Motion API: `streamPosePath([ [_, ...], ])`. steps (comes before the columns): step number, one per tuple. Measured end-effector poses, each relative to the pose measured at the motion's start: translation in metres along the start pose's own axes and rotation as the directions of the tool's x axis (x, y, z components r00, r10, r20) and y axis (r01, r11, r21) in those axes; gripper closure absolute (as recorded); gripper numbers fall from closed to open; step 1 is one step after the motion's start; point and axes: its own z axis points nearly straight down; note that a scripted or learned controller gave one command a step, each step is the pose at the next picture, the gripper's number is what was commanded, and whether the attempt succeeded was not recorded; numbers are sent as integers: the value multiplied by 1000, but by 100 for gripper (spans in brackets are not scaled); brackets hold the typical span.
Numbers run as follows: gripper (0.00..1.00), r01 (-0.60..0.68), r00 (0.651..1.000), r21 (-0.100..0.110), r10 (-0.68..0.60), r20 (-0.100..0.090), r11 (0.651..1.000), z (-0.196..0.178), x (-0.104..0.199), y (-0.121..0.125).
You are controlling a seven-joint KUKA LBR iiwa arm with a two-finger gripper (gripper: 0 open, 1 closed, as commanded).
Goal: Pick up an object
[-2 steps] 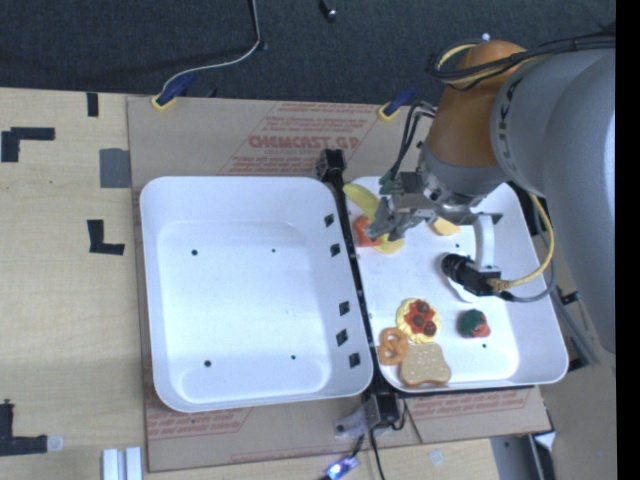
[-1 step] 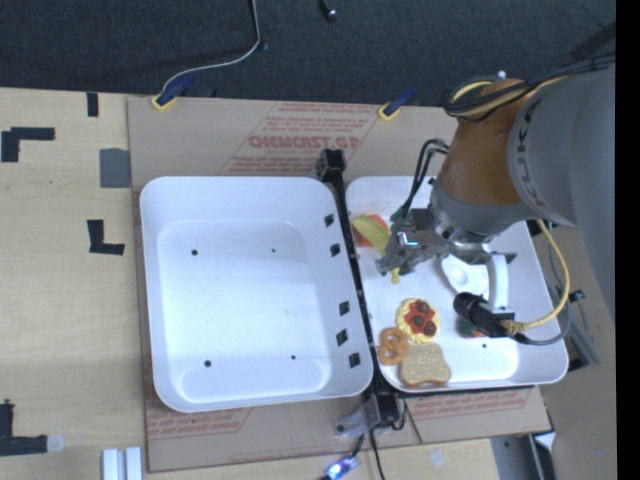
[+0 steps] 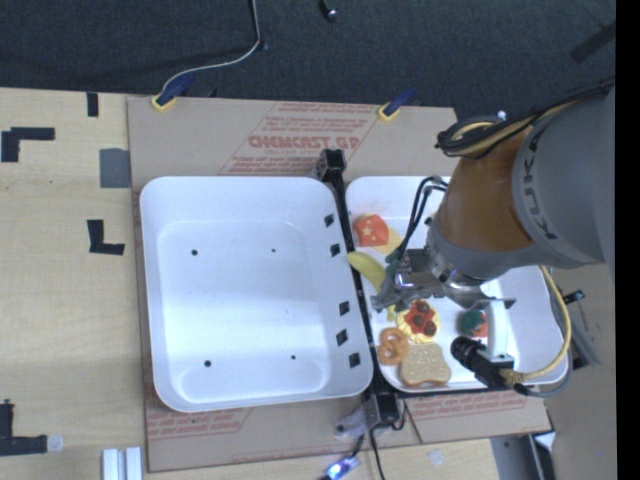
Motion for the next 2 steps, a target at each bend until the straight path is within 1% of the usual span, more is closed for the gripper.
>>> streamPosePath([
  [1,100,9,1000,-7,-9,0,1000,-1,73,48],
  [2,100,0,1000,-13,0,3,1000,-102,49,4],
])
